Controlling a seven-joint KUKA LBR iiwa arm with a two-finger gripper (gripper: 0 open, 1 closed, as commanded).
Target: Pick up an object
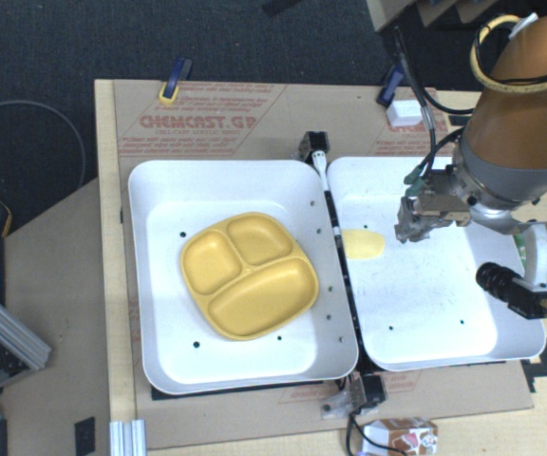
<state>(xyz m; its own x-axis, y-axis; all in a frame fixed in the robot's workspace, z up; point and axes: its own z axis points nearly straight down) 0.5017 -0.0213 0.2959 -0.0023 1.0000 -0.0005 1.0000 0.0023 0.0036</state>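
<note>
A small, pale yellow, flattish rounded object is seen lying in the right-hand shallow white bin, close to its left wall. The tool is held just to the right of the object and above it; whether it is open or closed cannot be told. A yellow, three-compartment plastic plate is seen in the left white bin. The small object is judged light and perhaps soft, and is best taken across its narrow width, low down.
</note>
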